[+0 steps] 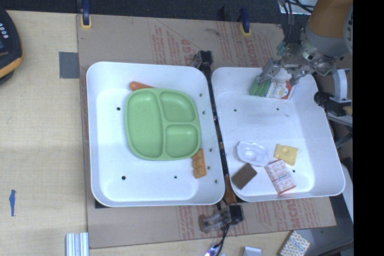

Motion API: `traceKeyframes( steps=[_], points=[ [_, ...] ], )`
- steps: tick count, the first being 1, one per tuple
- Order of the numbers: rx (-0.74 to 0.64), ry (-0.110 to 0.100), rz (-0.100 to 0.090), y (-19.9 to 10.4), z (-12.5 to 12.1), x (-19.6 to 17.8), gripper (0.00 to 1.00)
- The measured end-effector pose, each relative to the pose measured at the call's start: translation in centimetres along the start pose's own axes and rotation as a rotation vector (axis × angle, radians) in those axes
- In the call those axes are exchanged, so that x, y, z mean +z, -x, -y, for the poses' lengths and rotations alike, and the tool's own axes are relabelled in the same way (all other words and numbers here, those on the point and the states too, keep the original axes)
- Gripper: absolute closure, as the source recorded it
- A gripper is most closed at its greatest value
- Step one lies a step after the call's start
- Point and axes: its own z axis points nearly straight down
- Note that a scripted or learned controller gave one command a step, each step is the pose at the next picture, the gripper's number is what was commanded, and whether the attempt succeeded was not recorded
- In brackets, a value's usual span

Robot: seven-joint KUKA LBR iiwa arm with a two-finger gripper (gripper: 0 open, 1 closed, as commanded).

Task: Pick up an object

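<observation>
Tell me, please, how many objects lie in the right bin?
5: a green-and-white packet at the far edge under the gripper; a white piece, a yellow square, a brown square and a red-and-white packet near the front. The arm may hide more.

White bins: two, a left bin (102, 129) and a right bin (312, 129)
Green divided plates: one (162, 123), three compartments
Orange items in left bin: two, an orange piece (140, 86) and a brown wafer (198, 163)
Small items in right bin: five, a green-and-white packet (270, 87), white wrapper (252, 153), yellow square (286, 154), dark brown square (243, 176), red-patterned packet (280, 176)
Blue clamps: two (85, 12) (243, 20)
</observation>
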Motion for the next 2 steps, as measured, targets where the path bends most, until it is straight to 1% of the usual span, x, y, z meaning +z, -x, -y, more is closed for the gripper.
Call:
traceKeyframes(
  steps=[1, 2],
  points=[
    [0.002, -0.007, 0.001, -0.47, 0.19, 6.18, 0.0],
    [0.005, -0.004, 0.002, 0.41, 0.09, 6.97, 0.0]
  ],
)
